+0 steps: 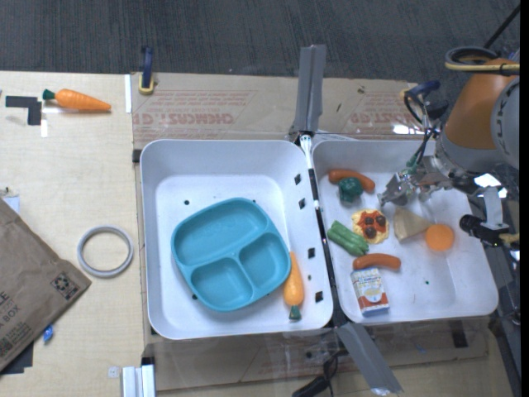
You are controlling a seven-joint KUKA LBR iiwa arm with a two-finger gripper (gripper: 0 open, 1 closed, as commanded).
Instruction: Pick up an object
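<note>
My gripper (400, 190) hangs over the upper middle of the right bin (463, 300), with the grey arm and its orange band reaching in from the right. Just below it lies a tan cheese wedge (409, 224), and an orange ball (439, 237) sits right of the wedge. A pizza slice (370, 224) lies to the gripper's lower left. Left of the gripper are a red sausage (347, 174) and a green broccoli piece (350, 189). I see nothing between the gripper's tips.
The right bin also holds a green cucumber (347, 237), a second sausage (377, 261) and a small carton (370, 292). The left bin (165, 188) holds a blue divided tray (231, 253) and a carrot (294, 284). On the bench lie a tape ring (105, 250) and another carrot (78, 101).
</note>
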